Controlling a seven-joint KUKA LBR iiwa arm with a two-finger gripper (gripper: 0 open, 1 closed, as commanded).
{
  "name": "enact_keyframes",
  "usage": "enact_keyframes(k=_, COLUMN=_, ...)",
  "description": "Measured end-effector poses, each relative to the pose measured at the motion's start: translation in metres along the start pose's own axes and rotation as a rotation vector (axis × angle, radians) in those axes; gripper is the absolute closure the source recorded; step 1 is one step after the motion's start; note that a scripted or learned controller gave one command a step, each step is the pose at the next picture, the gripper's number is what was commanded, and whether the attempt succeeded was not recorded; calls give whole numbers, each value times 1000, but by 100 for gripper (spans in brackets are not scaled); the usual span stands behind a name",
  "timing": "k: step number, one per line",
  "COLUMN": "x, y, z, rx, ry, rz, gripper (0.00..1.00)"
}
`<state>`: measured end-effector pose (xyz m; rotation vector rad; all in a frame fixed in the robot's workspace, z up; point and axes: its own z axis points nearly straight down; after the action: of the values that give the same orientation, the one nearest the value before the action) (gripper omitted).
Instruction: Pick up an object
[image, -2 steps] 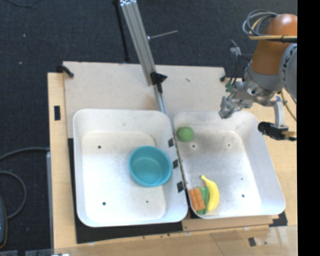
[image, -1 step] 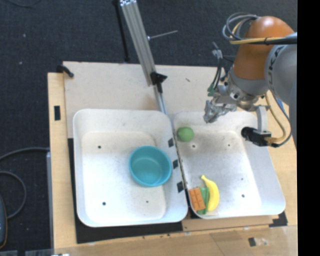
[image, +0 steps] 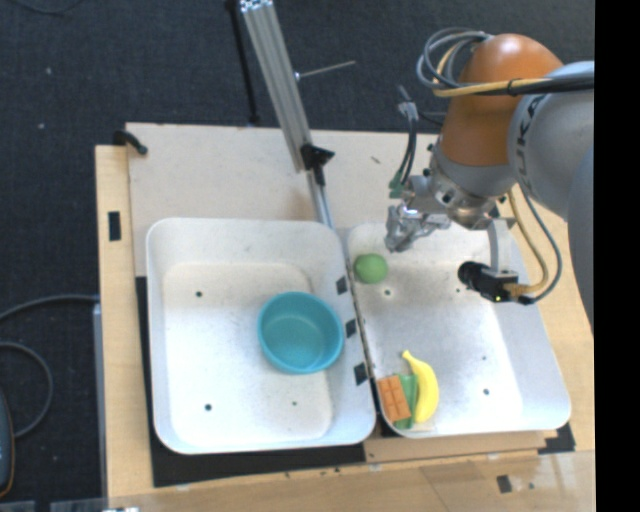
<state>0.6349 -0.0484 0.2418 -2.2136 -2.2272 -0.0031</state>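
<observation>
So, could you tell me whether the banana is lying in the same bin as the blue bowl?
No, the banana lies in the right bin, the blue bowl in the left bin.

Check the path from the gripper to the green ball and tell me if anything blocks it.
Nothing visible blocks it. The gripper hangs over the right bin, just up and right of the green ball. The banana lies at the near edge, well clear.

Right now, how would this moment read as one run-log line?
gripper: above right bin's far left corner, holding nothing seen | green ball: just below it | banana: near corner | blue bowl: left bin
</observation>
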Motion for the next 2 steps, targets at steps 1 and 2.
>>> enact_keyframes(k=1, x=53, y=-7, z=7, rx=1, ry=-1, rz=-1, gripper=100)
enact_keyframes(k=2, x=93, y=-22, z=4, rx=1, ry=0, rz=-1, gripper=100)
